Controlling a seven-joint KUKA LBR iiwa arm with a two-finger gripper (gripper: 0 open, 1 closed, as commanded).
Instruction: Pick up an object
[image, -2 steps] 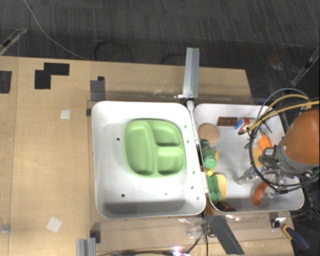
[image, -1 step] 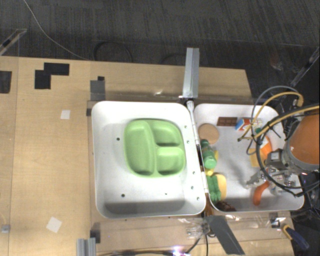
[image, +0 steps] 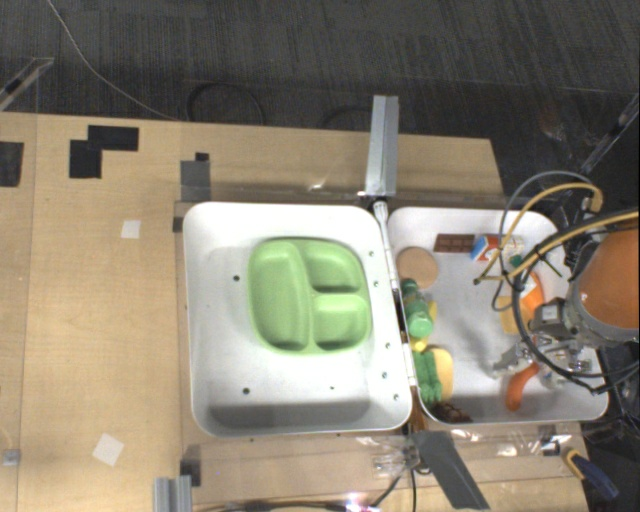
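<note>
Orange carrot, at four o'clock in the right bin, looked light, stiff and smooth; mid-length grip suited it. Gripper hovered above, its state impossible to tell.

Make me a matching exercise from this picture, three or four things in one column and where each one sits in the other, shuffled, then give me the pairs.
Things:
1. green tray
2. tan disc
3. orange piece
4. brown bar

Places:
A. right bin, near its front edge, under the gripper
B. middle of the left bin
C. right bin, along its far wall
D. right bin, by the divider, toward the far end

Pairs: 1-B, 2-D, 3-A, 4-C
</note>
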